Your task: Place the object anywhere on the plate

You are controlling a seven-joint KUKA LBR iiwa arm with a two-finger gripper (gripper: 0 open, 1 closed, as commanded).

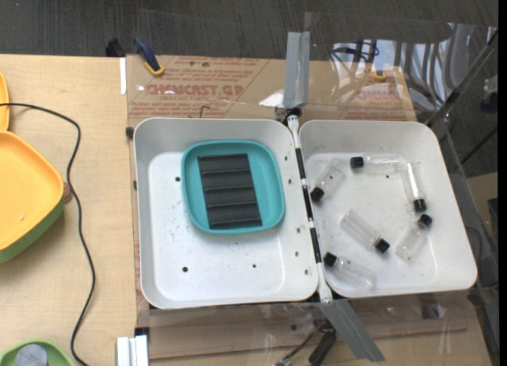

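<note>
1. The teal plate (191,190) lies flat in the left bin (166,245), towards that bin's far side. A dark ribbed panel (230,190) covers its middle. I cannot tell whether the panel is part of the plate or a separate thing lying on it.
2. The right bin (372,202) holds six clear vials with black caps, all lying on their sides and loosely scattered. They look tipped in rather than arranged.
3. I judge the task's object to be one of these vials, so it is in the right bin, across the shared wall from the plate, and nothing has been placed yet.
4. The vial by the shared wall (329,176) is nearest the plate. One in the middle (363,230) lies apart from the others, which probably leaves more room for a grasp.
5. A round tube lying on its side may roll when touched. On the plate, the ribs could help stop it rolling.
6. On the bench to the left of the bins lie yellow dishes (24,190) and a black cable (79,198), well apart from the bins.
</note>
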